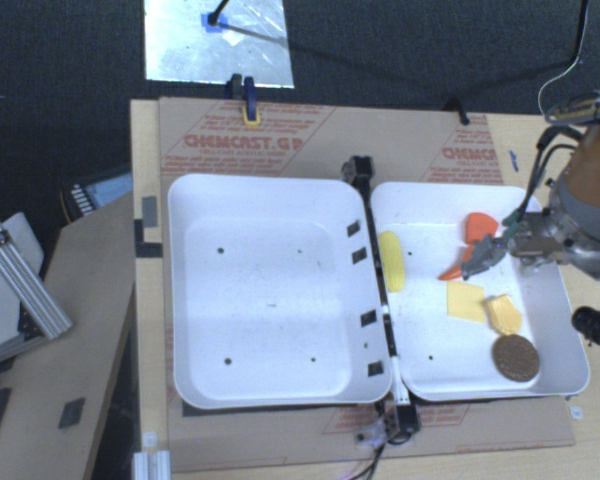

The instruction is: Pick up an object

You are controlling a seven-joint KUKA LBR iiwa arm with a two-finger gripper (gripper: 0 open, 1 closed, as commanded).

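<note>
The orange piece (458, 266) looks to us like the object in play: a small wedge lying on the floor of the right bin (420, 368), at about two o'clock from that bin's middle. In the camera view, the claw (483, 256) comes in from three o'clock and hangs low over this piece, its dark tips right at the wedge's upper end. A second, larger orange piece (480, 226) sits just at twelve o'clock of the claw.

We judge the step in hand to be the approach or the closing for a grasp; nothing is lifted yet, so the task is early. The next move calls for the tips to straddle the wedge and close on it, then rise straight up without dragging the neighbours.

Other candidates lie near: a yellow cylinder (391, 260) at nine o'clock by the bin's left wall, a pale yellow slab (466, 303) and a yellow block (504, 314) at six o'clock of the claw, and a brown disc (516, 357) further toward five o'clock. The left bin (195, 298) has bare floor.

Hard to make out: whether the claw's tips are apart or together, and whether they touch the wedge, we cannot tell; they blur into its orange. The arm (588, 193) is cut off at the right.
</note>
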